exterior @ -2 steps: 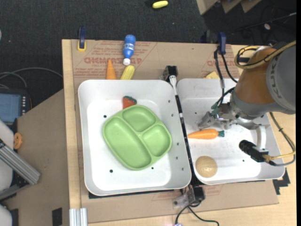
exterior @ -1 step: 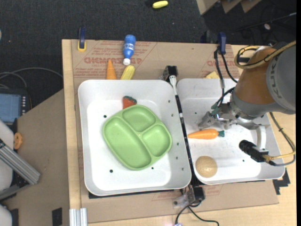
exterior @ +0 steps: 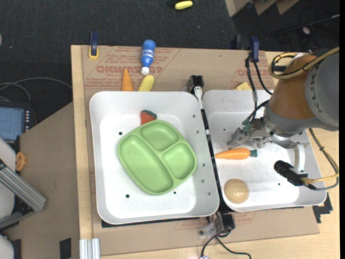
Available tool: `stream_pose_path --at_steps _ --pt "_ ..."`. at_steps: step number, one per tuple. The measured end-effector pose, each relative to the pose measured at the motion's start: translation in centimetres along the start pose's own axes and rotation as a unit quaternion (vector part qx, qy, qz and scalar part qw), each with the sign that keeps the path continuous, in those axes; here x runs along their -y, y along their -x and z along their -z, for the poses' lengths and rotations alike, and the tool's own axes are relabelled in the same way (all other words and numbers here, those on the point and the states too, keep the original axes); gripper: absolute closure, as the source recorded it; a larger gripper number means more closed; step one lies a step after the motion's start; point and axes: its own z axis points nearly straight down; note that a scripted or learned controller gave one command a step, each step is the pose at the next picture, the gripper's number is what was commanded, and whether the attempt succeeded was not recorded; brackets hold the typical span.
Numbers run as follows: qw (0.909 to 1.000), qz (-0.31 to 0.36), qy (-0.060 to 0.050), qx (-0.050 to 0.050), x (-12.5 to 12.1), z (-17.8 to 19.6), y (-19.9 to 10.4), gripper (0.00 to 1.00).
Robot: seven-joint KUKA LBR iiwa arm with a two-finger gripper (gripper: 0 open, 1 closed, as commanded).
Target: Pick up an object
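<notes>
Tabletop: held two white bins side by side.
Left bin: held a green divided plate, with a small red toy at its top edge.
Right bin: held a carrot and a tan ball.
Tool: sat just above the carrot; I could not tell its grip.

Red printed lettering runs across the far edge of the cardboard sheet covering the worktop, partly hidden by a blue-capped bottle. It appears to begin "CHEM", but the rest is too faint to read reliably.
</notes>
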Motion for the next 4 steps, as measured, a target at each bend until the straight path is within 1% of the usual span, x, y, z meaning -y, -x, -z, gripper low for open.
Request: stream_pose_path --at_steps 4 --pt "1.0000 0.000 0.000 0.000 0.00 0.00 0.00 0.00"
